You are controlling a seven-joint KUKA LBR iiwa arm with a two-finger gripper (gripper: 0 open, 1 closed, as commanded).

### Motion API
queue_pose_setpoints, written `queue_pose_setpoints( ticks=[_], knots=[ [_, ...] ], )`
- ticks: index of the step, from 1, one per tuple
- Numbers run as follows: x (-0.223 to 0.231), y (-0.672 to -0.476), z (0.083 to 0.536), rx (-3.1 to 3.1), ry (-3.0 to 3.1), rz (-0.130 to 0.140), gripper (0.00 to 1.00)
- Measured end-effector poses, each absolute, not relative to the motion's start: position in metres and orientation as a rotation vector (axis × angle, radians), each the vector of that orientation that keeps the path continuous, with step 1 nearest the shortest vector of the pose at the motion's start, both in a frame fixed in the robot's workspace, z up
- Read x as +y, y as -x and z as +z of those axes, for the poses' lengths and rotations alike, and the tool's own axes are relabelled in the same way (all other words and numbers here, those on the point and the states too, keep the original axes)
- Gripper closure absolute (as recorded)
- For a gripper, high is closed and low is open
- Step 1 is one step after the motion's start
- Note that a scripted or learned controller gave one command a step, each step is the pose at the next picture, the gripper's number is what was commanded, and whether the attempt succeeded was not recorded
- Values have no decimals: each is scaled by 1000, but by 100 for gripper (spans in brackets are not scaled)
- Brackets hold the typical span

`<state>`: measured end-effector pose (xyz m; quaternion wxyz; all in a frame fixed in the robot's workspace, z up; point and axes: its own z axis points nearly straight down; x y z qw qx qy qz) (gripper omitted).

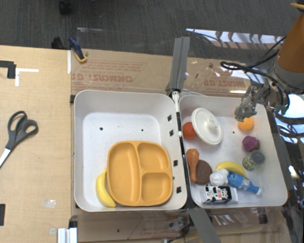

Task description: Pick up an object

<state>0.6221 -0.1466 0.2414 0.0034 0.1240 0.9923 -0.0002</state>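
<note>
My gripper (243, 113) hangs over the back right corner of the right bin (277, 149), just above and to the left of a small orange ball (247, 124). Nothing shows held in it. In the same bin lie a white round lid (207, 126), a red-orange ball (188, 130), a purple lump (250, 143), a grey-green ball (254, 160), a yellow banana (233, 168), a blue bottle (244, 184), a brown drumstick (192, 157) and a black-and-white carton (217, 194).
The left bin (91, 141) holds a yellow divided plate (139, 173) with a second banana (102, 191) tucked under its left edge. Scissors (13, 133) lie on the bench at far left. Cables (254, 72) trail behind the right bin.
</note>
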Motion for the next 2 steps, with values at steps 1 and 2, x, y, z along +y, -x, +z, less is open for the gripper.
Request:
queue_pose_setpoints(
  ticks=[1, 2],
  knots=[
    [-104, -631, 144, 3098, -362, -2, 100],
    [-104, -629, 141, 3061, -538, 4, 100]
  ],
)
